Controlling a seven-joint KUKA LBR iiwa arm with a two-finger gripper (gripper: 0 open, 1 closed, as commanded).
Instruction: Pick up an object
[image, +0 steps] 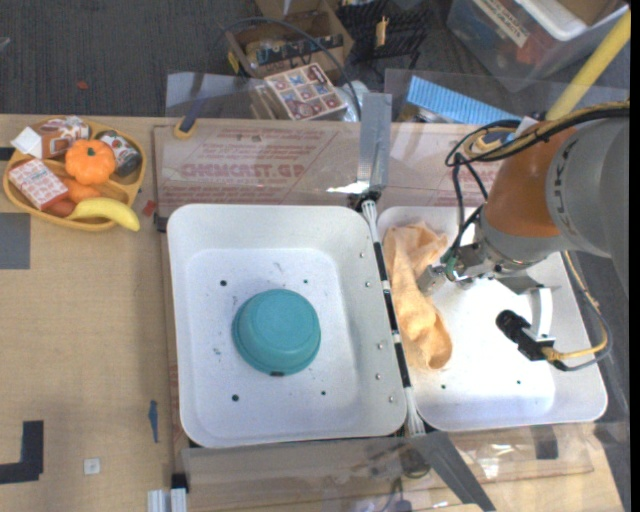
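The light over my bench was bright and even, falling from above. The right bin (560, 395) glared almost pure white across its floor, its detail washed out, while the left bin (200, 400) showed softer grey shading along its raised rim. A small dark shadow sat under the lower edge of the teal bowl (277, 331). My arm (590, 180) threw only a faint shadow. Clear sheeting at the upper middle of the frame caught a hard white glint and pale streaks. The upper strip of the frame lay dim and murky. The picture was slightly soft and grainy throughout, with fine print unreadable.
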